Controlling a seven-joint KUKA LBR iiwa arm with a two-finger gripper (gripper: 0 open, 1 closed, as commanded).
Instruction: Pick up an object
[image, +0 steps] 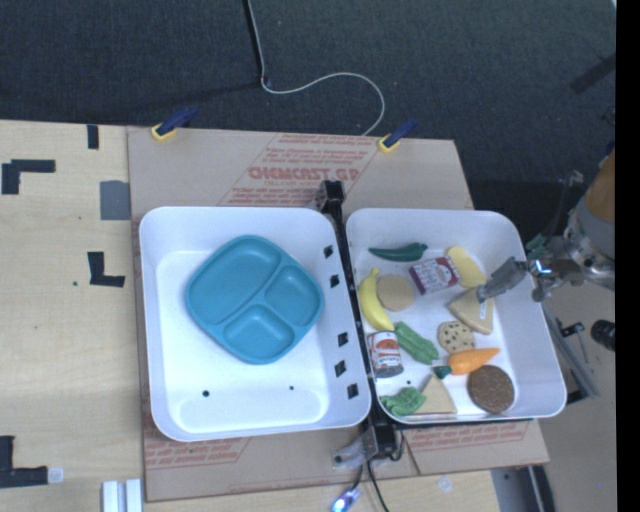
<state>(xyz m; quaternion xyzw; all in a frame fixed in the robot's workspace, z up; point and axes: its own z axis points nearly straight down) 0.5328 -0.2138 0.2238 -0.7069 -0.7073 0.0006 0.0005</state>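
Seen from above, the gripper (500, 281) hangs at the right bin's (505, 228) right edge, whether parted or closed I cannot tell, over a cheese wedge (472, 313) crowded by a cookie (454, 336) and carrot (470, 361), so a grab could nudge neighbours and slip.

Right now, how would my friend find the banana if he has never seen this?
Look at the right-hand white bin, the one crowded with toy food. Go to its left wall, about halfway down. The banana is the curved yellow piece lying along that wall, beside a round tan piece, above the small can.
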